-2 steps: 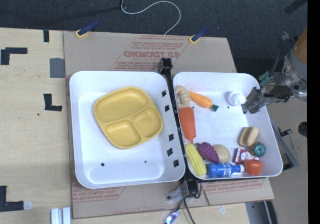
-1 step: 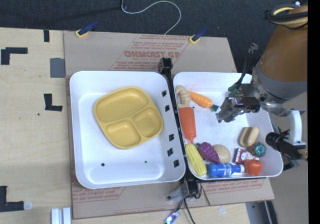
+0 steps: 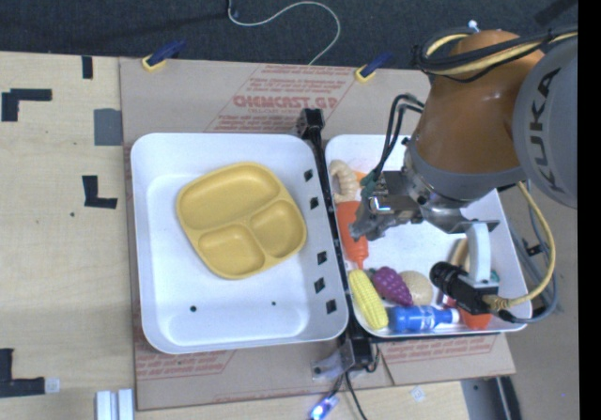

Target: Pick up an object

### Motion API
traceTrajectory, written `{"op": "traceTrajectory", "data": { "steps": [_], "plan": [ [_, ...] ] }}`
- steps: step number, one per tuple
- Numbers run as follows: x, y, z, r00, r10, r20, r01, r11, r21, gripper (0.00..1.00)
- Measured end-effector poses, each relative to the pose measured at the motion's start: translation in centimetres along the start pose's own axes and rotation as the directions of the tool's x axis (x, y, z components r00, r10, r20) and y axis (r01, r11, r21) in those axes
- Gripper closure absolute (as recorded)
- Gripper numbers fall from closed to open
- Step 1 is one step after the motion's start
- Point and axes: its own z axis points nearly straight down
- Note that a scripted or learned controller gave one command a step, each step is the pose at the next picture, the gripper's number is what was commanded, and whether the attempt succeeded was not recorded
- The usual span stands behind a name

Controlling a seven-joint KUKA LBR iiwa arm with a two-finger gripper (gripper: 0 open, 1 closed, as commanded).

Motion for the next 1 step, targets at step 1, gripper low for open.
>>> {"op": "traceTrajectory", "data": {
  "steps": [1],
  "plan": [
    [-4.74,0.00,-0.67,1.000,0.012,0.004,-0.012,1.000,-0.005,1.00]
  ]
}}
